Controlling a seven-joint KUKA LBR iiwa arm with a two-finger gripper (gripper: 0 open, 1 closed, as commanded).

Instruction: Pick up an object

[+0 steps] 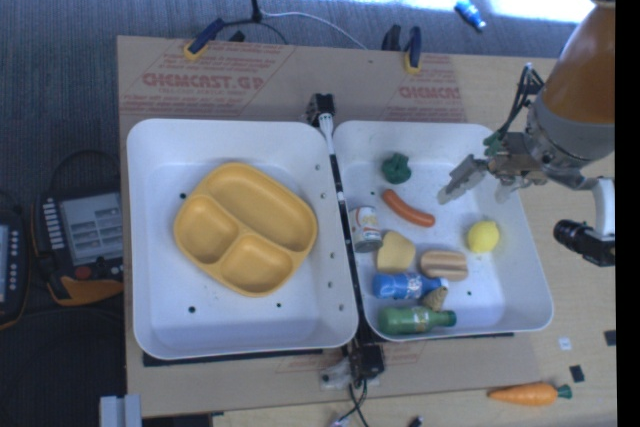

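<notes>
Judged from the layout, this is the approach step. Nearest, at 6 o'clock in the right white plastic bin [520, 315], lies a glossy green plastic bottle [415, 319]. At centre is a smooth orange-red toy sausage [409, 208]. At 1 o'clock hovers the grey metal hand [480, 177], fingers apart, holding nothing; next it must descend onto 1 item.

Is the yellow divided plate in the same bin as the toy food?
No, the yellow plate lies alone in the left bin, while the hot dog, lemon and other food sit in the right bin.
</notes>
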